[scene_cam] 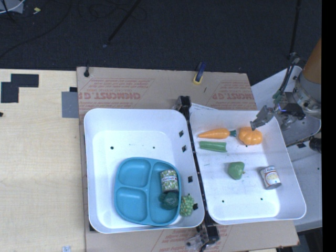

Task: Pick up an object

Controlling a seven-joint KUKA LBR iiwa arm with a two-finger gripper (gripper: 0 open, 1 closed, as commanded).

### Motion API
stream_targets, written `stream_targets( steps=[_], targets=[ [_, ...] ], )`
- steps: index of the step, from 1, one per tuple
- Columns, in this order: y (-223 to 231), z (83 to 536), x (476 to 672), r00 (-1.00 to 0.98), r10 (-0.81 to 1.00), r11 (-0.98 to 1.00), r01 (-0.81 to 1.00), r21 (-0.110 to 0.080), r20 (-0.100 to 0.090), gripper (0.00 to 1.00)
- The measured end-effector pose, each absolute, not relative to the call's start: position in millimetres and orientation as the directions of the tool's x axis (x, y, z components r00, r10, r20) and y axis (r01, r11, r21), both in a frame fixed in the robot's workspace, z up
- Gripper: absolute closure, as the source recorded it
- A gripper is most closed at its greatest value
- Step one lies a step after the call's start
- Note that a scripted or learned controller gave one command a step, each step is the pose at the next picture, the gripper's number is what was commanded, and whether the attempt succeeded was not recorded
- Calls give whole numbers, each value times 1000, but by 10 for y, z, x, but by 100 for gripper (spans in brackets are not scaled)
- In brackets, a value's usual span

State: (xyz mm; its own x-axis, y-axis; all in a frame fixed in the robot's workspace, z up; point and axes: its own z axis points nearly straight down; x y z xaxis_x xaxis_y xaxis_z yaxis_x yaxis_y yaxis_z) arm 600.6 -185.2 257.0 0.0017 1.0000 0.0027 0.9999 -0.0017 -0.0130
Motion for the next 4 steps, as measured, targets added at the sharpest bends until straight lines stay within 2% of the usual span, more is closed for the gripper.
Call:
stream_targets(
  steps=[1, 3, 4],
  targets=[
    [-1854, 2640, 6027, 0, 1000, 0, 1000, -2, 0, 0],
    [-1683, 1383, 5996, -1, 1000, 1, 1000, -8, 3, 0],
    [-1655, 855, 5995, 0, 1000, 0, 1000, -5, 2, 0]
  ],
)
